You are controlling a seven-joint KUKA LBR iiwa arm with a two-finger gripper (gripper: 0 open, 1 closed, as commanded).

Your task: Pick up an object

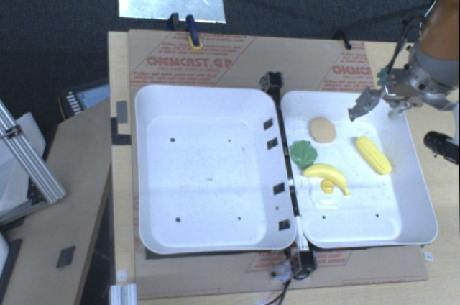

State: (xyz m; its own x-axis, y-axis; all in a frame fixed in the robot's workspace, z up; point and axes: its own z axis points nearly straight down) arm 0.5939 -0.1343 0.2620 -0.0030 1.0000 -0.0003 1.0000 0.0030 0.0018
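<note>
Hand [375,101] above right bin [402,224] far rim, grip state unclear; banana [328,173], corn cob [374,155] below.

Printed matter appears on one surface, the brown cardboard sheet [302,55] lying under the two white bins. Red lettering reading "CHEMCAST" followed by characters that look like "GP" runs along its far edge at about 11 o'clock from the bench centre, just behind the left bin [208,167]. A second red imprint of the same wording sits at about 1 o'clock, behind the right bin [410,174], set at an angle and only partly legible. Fainter red marks near the sheet's front edge at 6 o'clock are too small to read.
</note>
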